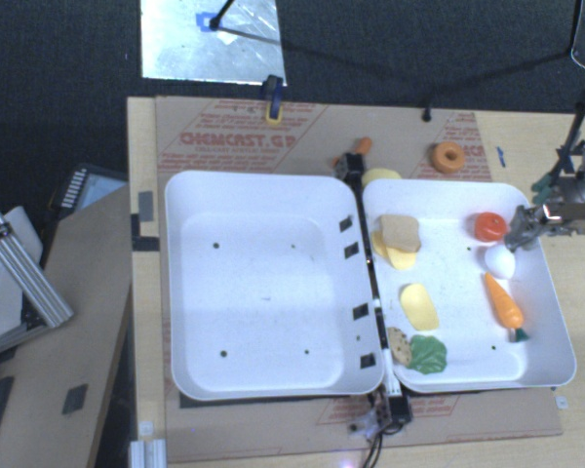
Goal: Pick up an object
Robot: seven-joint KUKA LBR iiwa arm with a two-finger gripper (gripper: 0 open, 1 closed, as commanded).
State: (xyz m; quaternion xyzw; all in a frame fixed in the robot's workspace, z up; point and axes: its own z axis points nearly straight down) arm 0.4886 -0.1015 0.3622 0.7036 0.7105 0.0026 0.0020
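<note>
The right bin (546, 359) holds toy food: a red tomato (488, 226), a white egg (499, 262), an orange carrot (505, 303), a tan bread slice (401, 231) over a yellow piece (400, 257), a yellow slice (419, 306), a green leafy piece (428, 354) and a small cookie (400, 344). My gripper (523, 230) hangs over the bin's right rim, just right of the tomato and above the egg. Nothing shows between its fingers.
The left bin (190, 291) lies beside the right one, joined by a black clip strip (366, 281). A doughnut (448, 157) and a yellow object (380, 175) rest on the cardboard behind the bins. A metal plate (212, 27) lies at the back.
</note>
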